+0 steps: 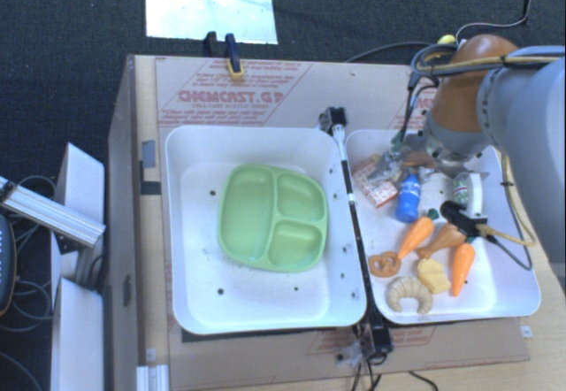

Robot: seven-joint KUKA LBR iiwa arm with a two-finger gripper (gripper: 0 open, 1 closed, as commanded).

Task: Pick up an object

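Because the grey arm with its orange band reaches in from the right, its two-finger gripper [389, 164] hangs low over the far corner of the right-hand shallow white bin [522, 296], just beside a small red-and-white printed packet [375, 183] and a blue plastic bottle [409, 201]. Whether it is spread or closed I cannot tell, and nothing visibly sits in its grasp.

The candidates for picking lie clustered in that bin: two orange toy carrots [416, 236] [462, 267], a brown pretzel [384, 264], a pale croissant [409, 294] and a yellow wedge [432, 275]. Packed this closely, neighbours may crowd any grasp.

The left-hand shallow white bin [190, 292] holds a light green divided plastic plate [272, 217], probably a place to set things down.
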